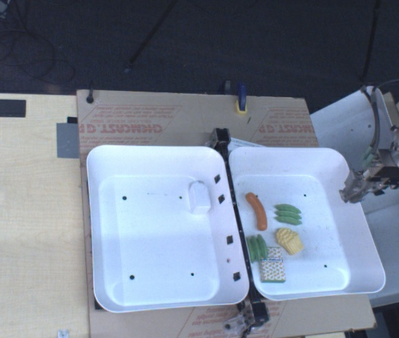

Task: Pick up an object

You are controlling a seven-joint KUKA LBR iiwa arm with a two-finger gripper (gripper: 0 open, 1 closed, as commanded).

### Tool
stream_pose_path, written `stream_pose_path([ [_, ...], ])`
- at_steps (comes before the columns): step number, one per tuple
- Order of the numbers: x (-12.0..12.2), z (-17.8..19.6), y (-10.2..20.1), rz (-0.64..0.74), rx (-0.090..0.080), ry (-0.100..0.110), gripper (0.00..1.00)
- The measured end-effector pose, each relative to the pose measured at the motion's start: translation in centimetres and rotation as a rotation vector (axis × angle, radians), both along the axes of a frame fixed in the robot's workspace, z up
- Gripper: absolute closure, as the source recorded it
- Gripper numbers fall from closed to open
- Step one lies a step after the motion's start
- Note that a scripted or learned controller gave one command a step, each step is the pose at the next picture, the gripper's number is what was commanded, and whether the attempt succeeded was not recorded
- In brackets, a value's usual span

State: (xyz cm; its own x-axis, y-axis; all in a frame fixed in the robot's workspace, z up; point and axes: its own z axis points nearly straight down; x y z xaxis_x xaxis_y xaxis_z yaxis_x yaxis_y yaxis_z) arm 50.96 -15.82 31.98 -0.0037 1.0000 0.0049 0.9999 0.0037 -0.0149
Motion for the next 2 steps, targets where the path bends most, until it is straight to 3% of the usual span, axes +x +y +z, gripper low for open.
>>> stream_pose_path([
  [1,-3.0,-0.4,-5.8,-0.008,-0.005,-0.011,1.0],
  [2,-3.4,10.6,-5.6,-0.002,-0.009,-0.024,1.0],
])
